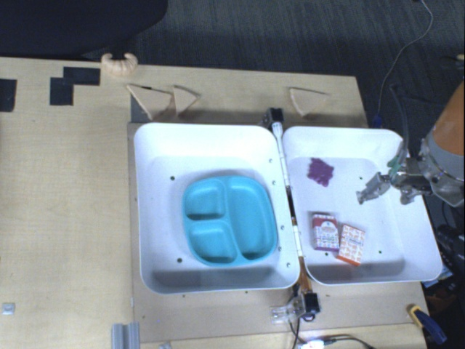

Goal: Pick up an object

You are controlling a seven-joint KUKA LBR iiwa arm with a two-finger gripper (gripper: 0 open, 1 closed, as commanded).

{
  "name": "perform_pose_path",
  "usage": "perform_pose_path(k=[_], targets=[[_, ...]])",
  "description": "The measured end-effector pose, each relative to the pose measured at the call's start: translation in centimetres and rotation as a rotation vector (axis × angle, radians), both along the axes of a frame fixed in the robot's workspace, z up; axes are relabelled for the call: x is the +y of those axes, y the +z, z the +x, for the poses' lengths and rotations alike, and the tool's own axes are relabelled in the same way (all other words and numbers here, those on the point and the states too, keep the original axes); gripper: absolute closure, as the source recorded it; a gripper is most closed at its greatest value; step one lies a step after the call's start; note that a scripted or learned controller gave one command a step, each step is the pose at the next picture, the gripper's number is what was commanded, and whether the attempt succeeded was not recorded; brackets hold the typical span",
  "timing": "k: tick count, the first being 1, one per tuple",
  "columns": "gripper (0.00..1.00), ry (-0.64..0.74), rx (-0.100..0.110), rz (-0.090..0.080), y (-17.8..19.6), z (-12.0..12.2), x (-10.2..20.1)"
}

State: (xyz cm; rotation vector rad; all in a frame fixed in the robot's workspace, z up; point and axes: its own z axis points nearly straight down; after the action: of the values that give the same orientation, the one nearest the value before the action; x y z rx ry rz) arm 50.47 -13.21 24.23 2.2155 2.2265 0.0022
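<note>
The right bin [414,257] holds a small purple object [320,170] near its back left. Two small red-and-white boxes lie side by side near its front: one [325,231] on the left, the other [352,243] on the right, slightly tilted. My gripper [388,192] hangs over the right half of this bin, to the right of the purple object and behind the boxes. Its fingers [368,190] are spread open with nothing between them.
The left bin [156,195] holds a blue divided plate [229,219]. A black divider strip [285,187] runs between the bins. Cables lie at the bench's front edge [305,307]. The arm's grey body [447,151] enters from the right.
</note>
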Motion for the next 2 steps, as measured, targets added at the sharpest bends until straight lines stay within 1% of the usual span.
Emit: perform_pose_path(k=[1, 2], targets=[[0.00, -0.003, 0.003, 0.000, -11.4, 2.5, -3.0], [0.00, -0.003, -0.007, -0.002, -15.5, -1.5, -2.5]])
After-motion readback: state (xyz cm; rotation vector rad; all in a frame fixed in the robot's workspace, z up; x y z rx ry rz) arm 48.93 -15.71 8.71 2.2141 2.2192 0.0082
